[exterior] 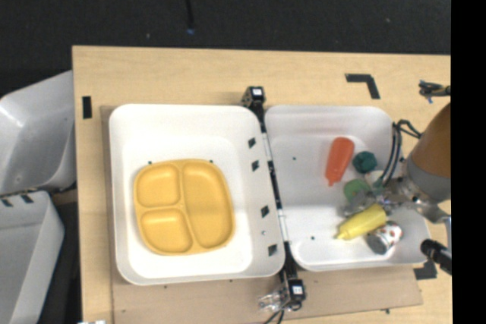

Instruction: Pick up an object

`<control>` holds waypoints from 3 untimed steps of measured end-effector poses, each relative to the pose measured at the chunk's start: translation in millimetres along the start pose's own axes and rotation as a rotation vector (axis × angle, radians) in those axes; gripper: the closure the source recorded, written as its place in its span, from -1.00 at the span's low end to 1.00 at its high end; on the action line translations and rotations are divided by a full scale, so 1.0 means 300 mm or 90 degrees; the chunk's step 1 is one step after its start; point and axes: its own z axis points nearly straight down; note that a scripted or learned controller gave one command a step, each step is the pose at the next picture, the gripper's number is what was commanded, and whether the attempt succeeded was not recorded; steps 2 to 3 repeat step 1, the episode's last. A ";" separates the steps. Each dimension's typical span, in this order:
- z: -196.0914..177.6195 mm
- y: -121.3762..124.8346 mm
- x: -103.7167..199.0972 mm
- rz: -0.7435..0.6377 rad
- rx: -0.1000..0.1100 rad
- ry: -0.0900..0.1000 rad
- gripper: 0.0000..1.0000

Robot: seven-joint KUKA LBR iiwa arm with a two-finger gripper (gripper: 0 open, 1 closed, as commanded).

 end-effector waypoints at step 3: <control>-0.044 0.005 -0.002 0.002 -0.004 0.000 1.00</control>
